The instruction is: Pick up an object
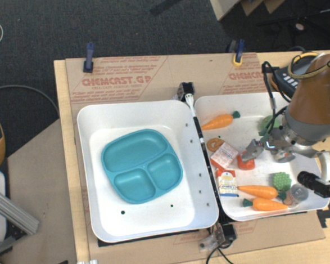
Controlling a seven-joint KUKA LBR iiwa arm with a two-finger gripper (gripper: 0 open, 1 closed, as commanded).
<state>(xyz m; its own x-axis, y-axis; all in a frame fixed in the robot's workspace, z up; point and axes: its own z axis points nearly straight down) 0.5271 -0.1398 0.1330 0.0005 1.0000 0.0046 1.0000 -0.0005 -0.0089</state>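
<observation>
The right bin [230, 102] holds several toy foods. An orange carrot [216, 121] lies near its back left. A round brown piece [214, 144] and a red-and-white packet [224, 154] sit by the left wall, with a white-and-yellow packet [227, 184] in front of them. Two more carrots [260, 191] [266, 205] lie along the front, beside a green broccoli [280, 180] and a grey round piece [297, 193]. My gripper [251, 152] hangs low over the bin's middle, right above a small red object [246, 164]. I cannot see anything held in it.
The left bin [95, 178] holds a teal divided plate [142, 165]. A green item [264, 125] is partly hidden behind the arm's wrist [307, 113]. Clamps [88, 58] [238, 53] stand at the board's back edge, and a black clip [186, 90] sits between the bins.
</observation>
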